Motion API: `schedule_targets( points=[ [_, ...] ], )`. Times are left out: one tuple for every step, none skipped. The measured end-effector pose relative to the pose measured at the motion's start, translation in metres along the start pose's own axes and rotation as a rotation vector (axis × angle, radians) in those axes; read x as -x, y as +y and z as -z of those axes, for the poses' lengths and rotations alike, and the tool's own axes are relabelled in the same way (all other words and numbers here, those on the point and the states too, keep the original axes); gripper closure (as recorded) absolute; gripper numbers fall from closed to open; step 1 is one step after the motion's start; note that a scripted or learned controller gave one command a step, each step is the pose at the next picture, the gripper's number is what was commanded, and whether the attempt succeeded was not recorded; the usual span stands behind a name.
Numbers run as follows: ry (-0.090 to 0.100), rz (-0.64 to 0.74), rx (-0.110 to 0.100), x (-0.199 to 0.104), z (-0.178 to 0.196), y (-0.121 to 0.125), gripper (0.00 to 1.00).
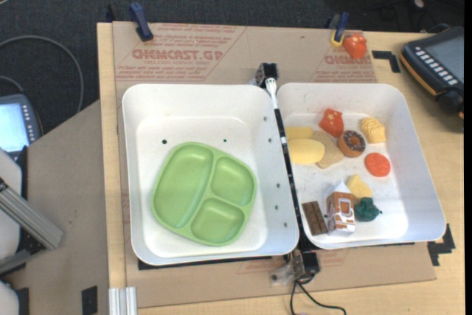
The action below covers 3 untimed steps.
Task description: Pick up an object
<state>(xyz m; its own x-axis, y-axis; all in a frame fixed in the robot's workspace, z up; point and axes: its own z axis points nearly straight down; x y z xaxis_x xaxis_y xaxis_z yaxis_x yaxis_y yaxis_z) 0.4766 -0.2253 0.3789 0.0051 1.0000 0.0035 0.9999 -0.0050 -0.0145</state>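
Bench board: you have a tan sheet with red lettering under both bins, and a blue clamp at its far-left edge.
Left bin: white and shallow, lying flat on the board.
Green plate: it lies in the left bin, toward the near side, with three compartments, turned at a slant.
Black clip: it sits at the far end of the seam where the two bins touch.
Right bin: white, hard against the left bin; you will find all the loose objects here.
Pale yellow lump: nearest the seam, with a flatter yellow piece just behind it.
Brown bar: near-left of the bin, beside a white-and-brown carton.
Red block: far side, near a brown ring.
Green toy: touching the carton's right side; a small yellow wedge lies just behind it.
Yellow cob: far right of the group, with an orange disc nearer you.
Orange item: on the board beyond the right bin, beside a second clamp.
Pincer state: you cannot tell from this view.
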Motion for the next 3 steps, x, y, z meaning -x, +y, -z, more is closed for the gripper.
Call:
schedule_targets(
  points=[
    [0.005,0.012,-0.003,-0.129,-0.220,0.002,1.00],
    [-0.014,0.006,0.051,-0.108,-0.266,0.016,1.00],
    [0.000,0.016,0.024,-0.199,-0.190,0.013,1.00]
  ],
)
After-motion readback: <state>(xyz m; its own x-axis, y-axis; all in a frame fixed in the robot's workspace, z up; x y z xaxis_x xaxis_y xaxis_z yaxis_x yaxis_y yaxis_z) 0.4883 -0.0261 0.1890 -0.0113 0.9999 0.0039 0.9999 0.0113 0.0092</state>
